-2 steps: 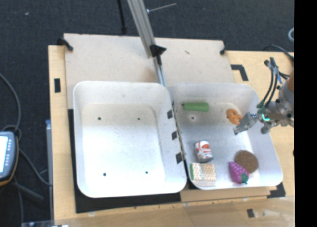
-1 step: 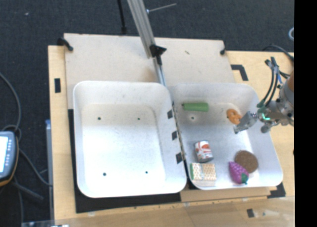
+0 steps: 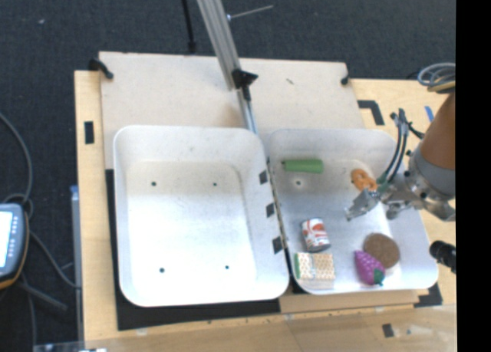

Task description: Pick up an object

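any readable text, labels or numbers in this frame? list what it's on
None can be read.
Can: red and white label, print too blurred.
Patterned packet: markings too small.
Screen at the left edge: lit, content illegible.

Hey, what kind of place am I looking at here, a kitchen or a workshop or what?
Most likely a robotics lab bench set up for grasping trials: a robot arm reaches over two shallow white bins, one holding small odd items like a green block and a can, with a metal pole overhead.
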Robot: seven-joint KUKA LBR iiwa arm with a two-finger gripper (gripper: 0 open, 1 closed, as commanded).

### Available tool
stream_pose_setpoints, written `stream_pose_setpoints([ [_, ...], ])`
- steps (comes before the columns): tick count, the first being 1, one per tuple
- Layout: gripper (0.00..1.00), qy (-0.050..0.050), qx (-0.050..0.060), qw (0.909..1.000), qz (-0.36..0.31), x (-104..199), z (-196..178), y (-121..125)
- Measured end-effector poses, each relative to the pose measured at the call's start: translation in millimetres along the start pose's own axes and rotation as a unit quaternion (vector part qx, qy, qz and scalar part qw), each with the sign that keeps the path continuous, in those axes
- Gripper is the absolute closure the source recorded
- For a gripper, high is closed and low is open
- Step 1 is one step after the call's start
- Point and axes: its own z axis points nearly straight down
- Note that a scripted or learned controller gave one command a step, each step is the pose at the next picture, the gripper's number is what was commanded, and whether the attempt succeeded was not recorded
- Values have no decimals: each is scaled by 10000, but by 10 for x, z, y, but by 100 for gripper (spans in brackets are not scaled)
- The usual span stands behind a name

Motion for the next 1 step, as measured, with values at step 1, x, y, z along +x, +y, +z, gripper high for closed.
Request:
stream_pose_setpoints([
  [1, 0, -1, 2, 10000, 9, 43, 584, 65],
])
